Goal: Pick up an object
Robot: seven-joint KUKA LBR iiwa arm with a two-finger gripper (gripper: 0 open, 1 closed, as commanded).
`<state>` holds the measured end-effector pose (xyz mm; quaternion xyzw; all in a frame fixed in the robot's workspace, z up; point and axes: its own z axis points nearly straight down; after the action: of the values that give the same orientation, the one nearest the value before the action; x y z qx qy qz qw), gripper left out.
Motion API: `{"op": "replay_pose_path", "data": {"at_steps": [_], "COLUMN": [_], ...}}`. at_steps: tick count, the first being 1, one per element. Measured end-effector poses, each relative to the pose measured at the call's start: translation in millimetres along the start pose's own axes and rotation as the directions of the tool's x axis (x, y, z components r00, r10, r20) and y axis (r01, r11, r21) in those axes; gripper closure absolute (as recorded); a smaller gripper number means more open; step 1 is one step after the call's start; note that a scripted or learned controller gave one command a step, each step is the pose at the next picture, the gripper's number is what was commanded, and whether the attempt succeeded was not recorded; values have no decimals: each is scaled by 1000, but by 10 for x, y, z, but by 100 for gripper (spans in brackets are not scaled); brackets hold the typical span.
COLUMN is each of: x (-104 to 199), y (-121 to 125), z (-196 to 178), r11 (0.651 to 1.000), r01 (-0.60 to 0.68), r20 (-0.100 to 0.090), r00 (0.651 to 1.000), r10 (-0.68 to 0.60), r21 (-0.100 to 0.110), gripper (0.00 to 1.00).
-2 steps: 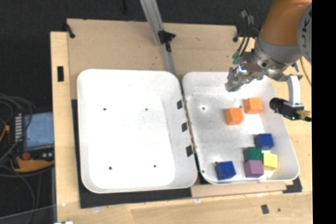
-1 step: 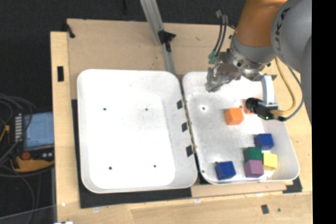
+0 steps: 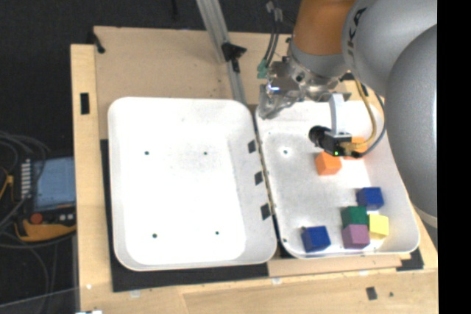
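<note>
The right bin point(image 3: 291, 180) holds several small blocks. An orange block point(image 3: 329, 163) lies near its middle. Along the near right side sit a blue block point(image 3: 370, 197), a green block point(image 3: 355, 215), a yellow block point(image 3: 378, 224) and a purple block point(image 3: 355, 235). Another blue block point(image 3: 315, 238) rests at the near edge. My gripper point(image 3: 274, 101) hangs over the far left corner of the right bin, well away from the blocks. Nothing is seen held in it.
The left bin point(image 3: 184, 180) lies beside the right one, separated by a narrow ridge with black clips. A slanted metal rail point(image 3: 213, 18) rises behind the bins. The grey arm point(image 3: 397, 48) covers the far right of the bench, and a black sensor with cables point(image 3: 331, 140) hangs below the wrist.
</note>
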<state>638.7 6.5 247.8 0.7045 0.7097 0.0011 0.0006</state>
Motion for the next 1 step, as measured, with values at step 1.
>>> {"op": "replay_pose_path", "data": {"at_steps": [1], "x": [459], "y": [136], "z": [144], "r11": [1000], "r01": [-2], "r20": [2], "r00": [1000], "r10": [2], "r21": [1], "gripper": [100]}}
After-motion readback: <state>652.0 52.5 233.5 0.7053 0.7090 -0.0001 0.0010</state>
